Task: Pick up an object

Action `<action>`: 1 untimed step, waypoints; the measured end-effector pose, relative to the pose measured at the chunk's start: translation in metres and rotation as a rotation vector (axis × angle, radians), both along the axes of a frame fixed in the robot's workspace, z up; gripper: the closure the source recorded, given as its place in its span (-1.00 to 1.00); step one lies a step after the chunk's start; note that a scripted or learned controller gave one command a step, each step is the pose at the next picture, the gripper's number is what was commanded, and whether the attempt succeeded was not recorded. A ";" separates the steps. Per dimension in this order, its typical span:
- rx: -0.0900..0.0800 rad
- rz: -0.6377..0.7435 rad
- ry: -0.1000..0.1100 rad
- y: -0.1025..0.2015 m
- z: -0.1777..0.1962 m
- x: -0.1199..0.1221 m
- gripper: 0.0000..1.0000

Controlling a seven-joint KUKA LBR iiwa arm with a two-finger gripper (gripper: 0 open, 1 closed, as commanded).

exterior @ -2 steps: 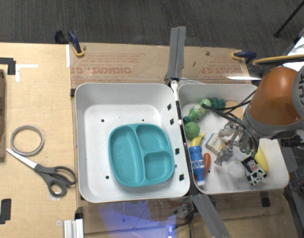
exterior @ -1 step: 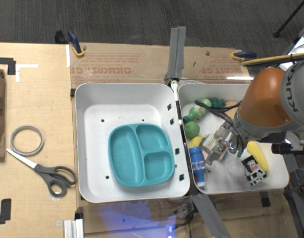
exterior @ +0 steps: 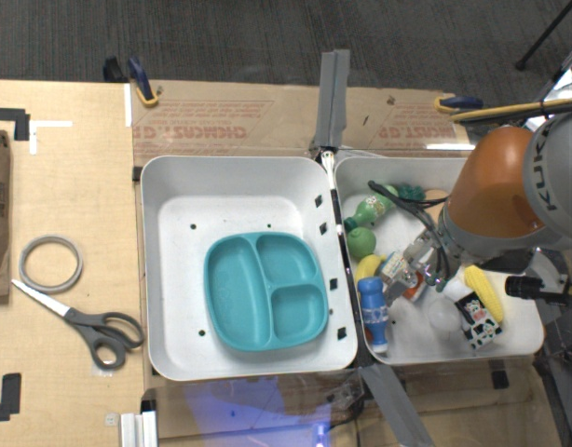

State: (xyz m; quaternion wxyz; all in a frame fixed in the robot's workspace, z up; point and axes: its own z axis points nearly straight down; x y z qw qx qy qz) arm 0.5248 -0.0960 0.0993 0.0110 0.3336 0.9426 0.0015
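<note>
Nearest us, the blue bottle point(exterior: 373, 311) lies at the right bin's point(exterior: 435, 343) left wall. Gripper point(exterior: 409, 273) hangs just beside it w/ the yellow and green toys point(exterior: 362, 242) — we can't tell its jaw state. Corn cob point(exterior: 483, 290) sits to the right. Left bin point(exterior: 165, 250) holds a teal plate point(exterior: 265, 290).

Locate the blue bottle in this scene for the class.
The blue bottle lies in the right bin, against its left wall near the front edge, just below the yellow item and left of the pincer.
</note>
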 end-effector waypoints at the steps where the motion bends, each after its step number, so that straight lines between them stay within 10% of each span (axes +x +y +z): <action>1: 0.005 -0.112 0.018 -0.001 -0.007 -0.008 -1.00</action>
